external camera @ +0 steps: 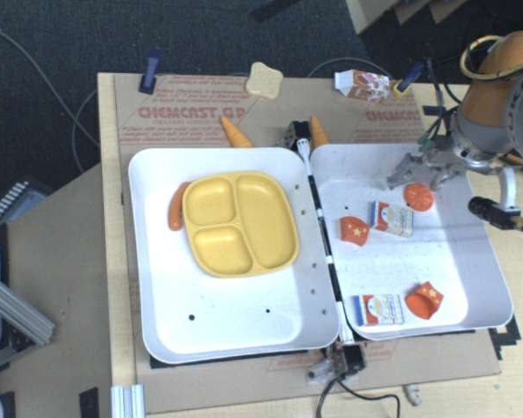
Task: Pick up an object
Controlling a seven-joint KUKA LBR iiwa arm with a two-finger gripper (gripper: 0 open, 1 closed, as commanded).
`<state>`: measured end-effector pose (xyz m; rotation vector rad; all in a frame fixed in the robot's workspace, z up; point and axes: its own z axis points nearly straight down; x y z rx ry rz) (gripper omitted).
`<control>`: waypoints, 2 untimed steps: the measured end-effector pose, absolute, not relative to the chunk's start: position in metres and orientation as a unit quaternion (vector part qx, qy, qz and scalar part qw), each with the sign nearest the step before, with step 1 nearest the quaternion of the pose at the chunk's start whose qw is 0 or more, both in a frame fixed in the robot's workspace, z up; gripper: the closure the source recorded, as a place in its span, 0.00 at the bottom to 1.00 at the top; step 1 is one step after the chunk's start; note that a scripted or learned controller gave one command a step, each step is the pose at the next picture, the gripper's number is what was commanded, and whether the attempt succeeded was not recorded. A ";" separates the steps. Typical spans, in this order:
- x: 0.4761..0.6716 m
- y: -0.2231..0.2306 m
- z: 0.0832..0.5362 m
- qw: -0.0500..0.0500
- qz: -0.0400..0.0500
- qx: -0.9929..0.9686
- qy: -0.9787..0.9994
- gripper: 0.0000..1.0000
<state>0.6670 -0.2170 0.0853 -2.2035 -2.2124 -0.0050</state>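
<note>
Camera view: gripper [416, 174] fingers spread wide, hovering in right bin [479, 259], holding nothing. Orange ball [419, 198] just below fingertips. I judge it light, round, prone to roll; grasp across its middle.

We see two bins side by side on the bench. In the left bin [157, 320] lies a divided plate [241, 223], and a sausage [175, 207] lies just beside its left edge. In the right bin [471, 259] a ball [418, 198] lies toward the back, below the gripper [417, 174]. Nearer the middle a small block [355, 231] lies left of a packet [394, 219]. At the front a carton [379, 309] lies left of another block [424, 300]. Behind the bins lie a slice of bread [264, 79], a carrot [235, 132] and a small box [363, 84].
</note>
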 end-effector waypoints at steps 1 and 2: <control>0.668 -0.220 0.096 0.000 -0.001 -0.705 -0.709 1.00; 0.669 -0.217 0.096 0.005 -0.003 -0.705 -0.709 0.00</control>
